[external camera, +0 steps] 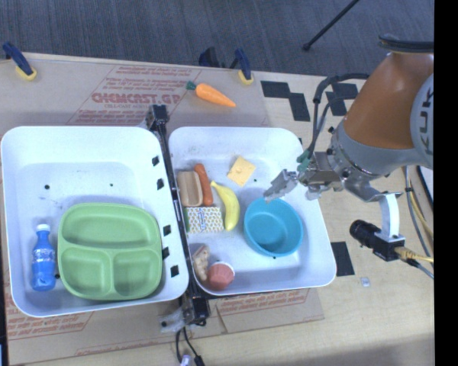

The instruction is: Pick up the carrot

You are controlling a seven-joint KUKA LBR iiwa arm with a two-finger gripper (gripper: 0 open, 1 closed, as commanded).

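1. Toward the upper middle of the frame, the carrot lies on the cardboard sheet, outside both bins and just above the top rim of the right bin, with its green end pointing left.
2. At centre right, the gripper hangs over the right bin, above the upper rim of the blue bowl. Whether its tips are spread or pressed together I cannot tell; nothing shows between them.
3. The carrot is well apart from the gripper, up and to the left of it.
4. Inside the right bin sit a yellow cheese wedge, a banana, a hot dog in a bun, a small printed box and, near the lower edge, a reddish round item.
5. At the left of the frame, the left bin holds a green divided tray and a blue bottle just beside the tray's left edge.
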